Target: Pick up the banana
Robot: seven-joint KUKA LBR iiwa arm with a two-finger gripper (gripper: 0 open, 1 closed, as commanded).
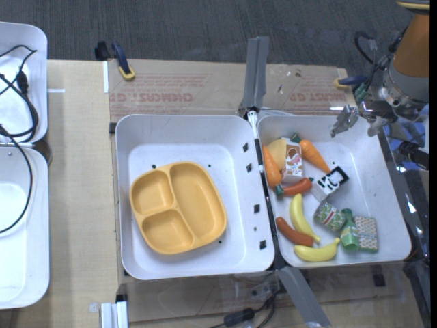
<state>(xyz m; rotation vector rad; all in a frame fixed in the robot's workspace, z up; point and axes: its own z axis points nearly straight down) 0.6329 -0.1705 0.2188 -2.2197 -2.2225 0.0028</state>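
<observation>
Claw [355, 120] — perhaps empty — above banana [300, 216]

Robotics lab: white bins [130, 183], clamped cardboard [177, 87].

The arm [415, 43] is fat and round, with a wide orange band and a grey ring under it. Black cables loop beside it. Lower down it turns into shiny grey metal parts. The gripper [356, 117] is small, made of silver metal, with thin pointy fingers [342, 123].

The cardboard sheet [205, 91] behind the bins bears upside-down red lettering, seemingly "CHEMCAT"; the rest is illegible.
</observation>
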